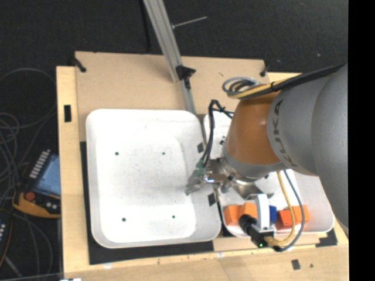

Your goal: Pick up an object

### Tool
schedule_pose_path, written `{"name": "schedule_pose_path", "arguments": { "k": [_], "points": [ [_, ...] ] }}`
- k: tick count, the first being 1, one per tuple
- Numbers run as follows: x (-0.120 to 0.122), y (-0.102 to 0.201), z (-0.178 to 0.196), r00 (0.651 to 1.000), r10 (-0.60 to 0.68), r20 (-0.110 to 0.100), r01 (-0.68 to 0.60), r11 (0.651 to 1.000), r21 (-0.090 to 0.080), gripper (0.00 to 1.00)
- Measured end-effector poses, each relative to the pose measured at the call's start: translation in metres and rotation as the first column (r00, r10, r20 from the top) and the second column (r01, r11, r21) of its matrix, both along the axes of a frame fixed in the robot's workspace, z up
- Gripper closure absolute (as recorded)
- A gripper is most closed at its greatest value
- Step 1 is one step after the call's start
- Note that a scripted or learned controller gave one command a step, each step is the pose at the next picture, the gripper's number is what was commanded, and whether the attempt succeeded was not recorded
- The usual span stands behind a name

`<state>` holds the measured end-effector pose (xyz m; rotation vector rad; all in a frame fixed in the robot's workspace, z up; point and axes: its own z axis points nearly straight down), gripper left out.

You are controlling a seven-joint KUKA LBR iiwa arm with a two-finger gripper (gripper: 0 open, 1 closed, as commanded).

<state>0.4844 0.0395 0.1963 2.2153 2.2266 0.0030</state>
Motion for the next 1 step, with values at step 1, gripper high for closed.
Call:
{"name": "schedule_pose_path", "arguments": {
  "k": [1],
  "points": [
    [-0.0003, 0.0323, -0.0002, 1.000, 0.001, 0.001, -0.001, 1.000, 0.000, 0.00]
  ]
}}
